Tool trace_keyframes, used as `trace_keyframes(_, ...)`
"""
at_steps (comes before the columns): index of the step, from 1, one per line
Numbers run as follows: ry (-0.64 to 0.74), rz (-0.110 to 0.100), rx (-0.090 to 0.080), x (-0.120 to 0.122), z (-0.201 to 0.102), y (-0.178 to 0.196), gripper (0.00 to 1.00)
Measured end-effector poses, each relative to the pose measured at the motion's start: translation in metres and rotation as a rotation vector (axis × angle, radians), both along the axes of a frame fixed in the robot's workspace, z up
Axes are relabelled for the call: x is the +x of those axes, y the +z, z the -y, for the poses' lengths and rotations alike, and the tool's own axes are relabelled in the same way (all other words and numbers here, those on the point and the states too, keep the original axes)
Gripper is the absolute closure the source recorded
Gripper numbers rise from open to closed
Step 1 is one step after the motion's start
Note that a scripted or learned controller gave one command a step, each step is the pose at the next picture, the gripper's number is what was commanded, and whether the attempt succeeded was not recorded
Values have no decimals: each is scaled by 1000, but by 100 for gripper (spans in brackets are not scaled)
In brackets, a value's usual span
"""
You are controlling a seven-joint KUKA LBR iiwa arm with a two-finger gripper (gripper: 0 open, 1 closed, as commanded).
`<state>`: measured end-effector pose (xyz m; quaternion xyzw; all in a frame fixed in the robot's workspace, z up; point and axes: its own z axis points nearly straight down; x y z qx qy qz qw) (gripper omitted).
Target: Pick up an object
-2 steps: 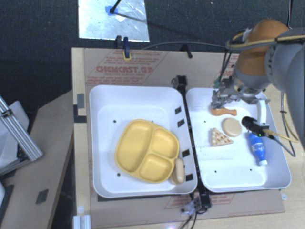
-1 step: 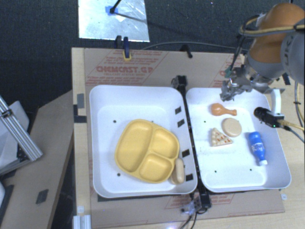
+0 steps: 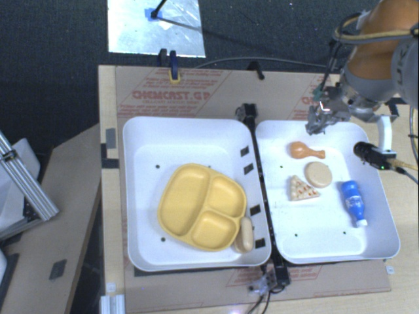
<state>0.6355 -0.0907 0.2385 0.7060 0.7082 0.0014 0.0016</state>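
The right bin (image 3: 327, 241) holds an orange toy drumstick (image 3: 305, 151), a round beige biscuit (image 3: 319, 174), a triangular pizza slice (image 3: 302, 189) and a blue bottle (image 3: 353, 203) lying on its side. My gripper (image 3: 318, 121) hangs over the bin's far rim, just beyond and slightly right of the drumstick, with nothing visibly in it. The grey arm with its orange band (image 3: 386, 18) comes in from the upper right.
The left bin (image 3: 150, 156) holds a yellow divided plate (image 3: 201, 207) with a beige bread piece (image 3: 245, 233) against its right corner. A black divider (image 3: 258, 175) runs between the bins. A black fitting (image 3: 368, 153) on a cable sits at the right bin's right side.
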Motion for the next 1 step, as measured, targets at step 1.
trace_keyframes(1, 7, -2, 2, -2, -62, 3, 100)
